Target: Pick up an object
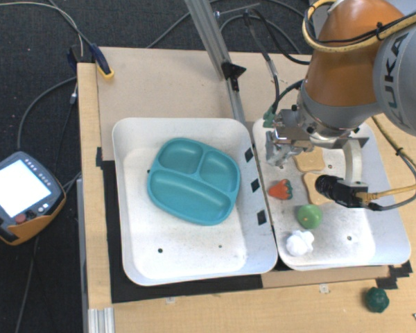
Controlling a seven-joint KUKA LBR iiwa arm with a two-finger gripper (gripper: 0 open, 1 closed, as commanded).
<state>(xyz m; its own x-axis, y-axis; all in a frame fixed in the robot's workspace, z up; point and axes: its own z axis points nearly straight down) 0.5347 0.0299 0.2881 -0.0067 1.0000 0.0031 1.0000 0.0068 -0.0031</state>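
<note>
My gripper (277, 157) hangs over the upper left part of the right bin (395, 245), its metal fingers pointing down with nothing visibly between them. Just below it lies a red strawberry-like toy (280, 190). A green apple-like toy (308, 216) sits further down, and a small white object (299, 242) lies near the bin's front left. A tan bread-shaped piece (309, 161) rests right of the gripper, and another tan piece (313, 189) lies partly under a black part of the tool.
A teal divided plate (193, 180) lies in the left bin (135, 255). A metal pole (211, 33) slants up from between the bins. A dark green ball (376, 299) sits on the bench at the front right. A handheld pendant (17, 196) lies off the bench, left.
</note>
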